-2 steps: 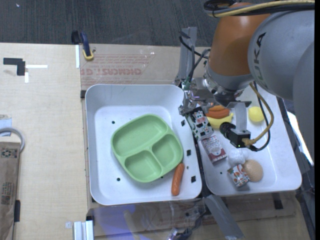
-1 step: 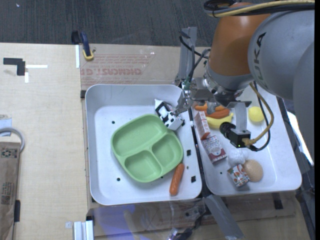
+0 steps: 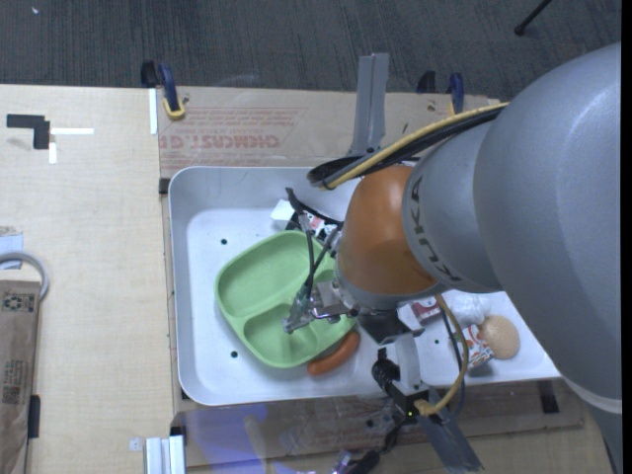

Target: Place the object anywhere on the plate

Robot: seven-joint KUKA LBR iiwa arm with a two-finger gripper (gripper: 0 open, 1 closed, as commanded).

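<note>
Claw [image 3: 299,316] over green plate [image 3: 259,294], grip state unclear; sausage [image 3: 333,355] just beside, w/ plate rim.

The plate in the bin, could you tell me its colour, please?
Light green plate, clearest in the camera view.

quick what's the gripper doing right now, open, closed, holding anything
Gripper: over the green plate; whether it is open, closed or holding something cannot be told from this view.

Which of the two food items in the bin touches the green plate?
The orange-red sausage does: it lies against the green plate at its lower right rim. The brown egg lies apart, far to the right in the white bin.
</note>
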